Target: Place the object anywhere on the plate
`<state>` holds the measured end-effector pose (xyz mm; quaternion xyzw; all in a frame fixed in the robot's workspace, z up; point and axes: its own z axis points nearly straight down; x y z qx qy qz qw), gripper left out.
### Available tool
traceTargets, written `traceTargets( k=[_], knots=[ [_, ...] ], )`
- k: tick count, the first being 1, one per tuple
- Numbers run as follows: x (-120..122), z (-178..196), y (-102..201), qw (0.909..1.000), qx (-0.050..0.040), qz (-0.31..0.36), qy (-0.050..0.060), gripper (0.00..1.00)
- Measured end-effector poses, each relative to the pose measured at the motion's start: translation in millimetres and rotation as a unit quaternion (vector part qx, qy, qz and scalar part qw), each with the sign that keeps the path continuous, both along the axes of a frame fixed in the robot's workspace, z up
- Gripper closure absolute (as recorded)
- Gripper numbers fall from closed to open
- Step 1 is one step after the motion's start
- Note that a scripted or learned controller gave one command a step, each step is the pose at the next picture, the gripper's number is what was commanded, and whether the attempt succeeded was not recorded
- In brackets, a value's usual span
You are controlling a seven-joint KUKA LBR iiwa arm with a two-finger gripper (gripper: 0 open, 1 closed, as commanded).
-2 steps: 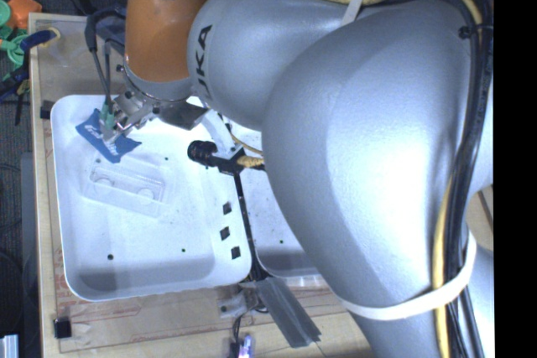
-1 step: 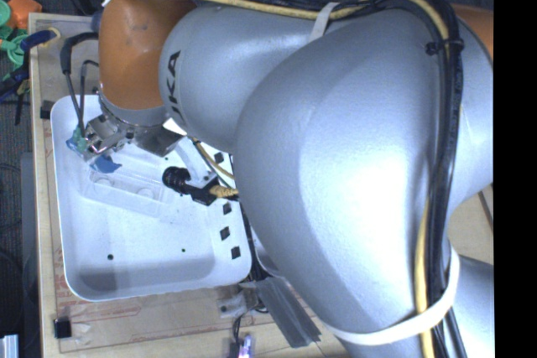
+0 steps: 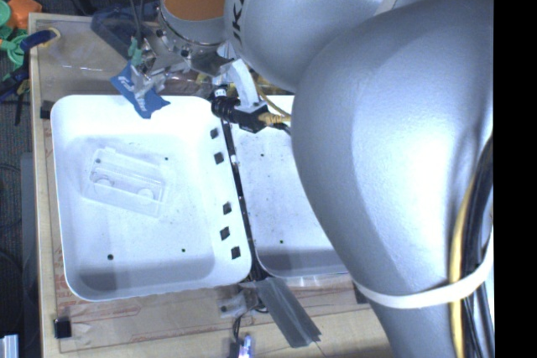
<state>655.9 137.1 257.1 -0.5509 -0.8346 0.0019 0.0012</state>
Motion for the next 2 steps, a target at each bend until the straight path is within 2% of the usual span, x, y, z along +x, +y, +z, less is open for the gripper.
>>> traceTargets(
  k=[1, 2],
  knots=[
    [-18.2, -7.9, 63.6, 0.9994, -0.0001, 0.035, 0.002, 1.00],
    [-105.9, 4.4, 57.0, 0.9959, 0.0001, 0.090, 0.001, 1.00]
  ],
)
